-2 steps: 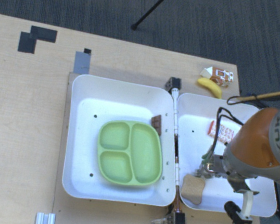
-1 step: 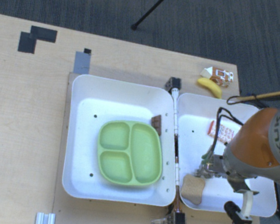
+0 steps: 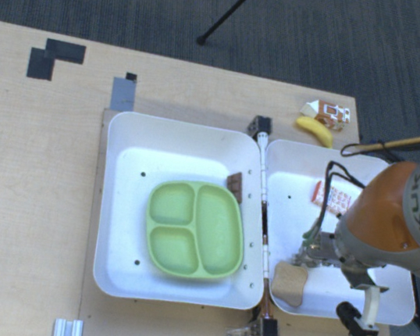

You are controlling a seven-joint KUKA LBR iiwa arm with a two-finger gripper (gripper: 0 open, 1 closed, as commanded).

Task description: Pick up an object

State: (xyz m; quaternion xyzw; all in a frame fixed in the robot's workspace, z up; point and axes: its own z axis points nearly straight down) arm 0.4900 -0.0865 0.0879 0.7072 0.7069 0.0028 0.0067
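The grey arm with its glossy orange band is reaching in from three o'clock, and its gripper (image 3: 308,254) is hanging low over the right bin (image 3: 294,188), a shallow white tub of smooth plastic with rounded corners. How far the gripper is open, or whether it has hold of anything, cannot be told, since the wrist is covering it. Just beside it at six o'clock, a tan, boxy, matte block (image 3: 290,283) is lying at the bin's near rim. A flat red-and-white packet (image 3: 333,197) is showing at the gripper's one o'clock, partly behind the arm. In the left bin (image 3: 120,212), a pale green plate (image 3: 194,230) with three rounded compartments is sitting, and a small brown piece (image 3: 234,181) is resting at its one o'clock. A yellow banana (image 3: 314,129) is lying on the wooden bench beyond the bins.
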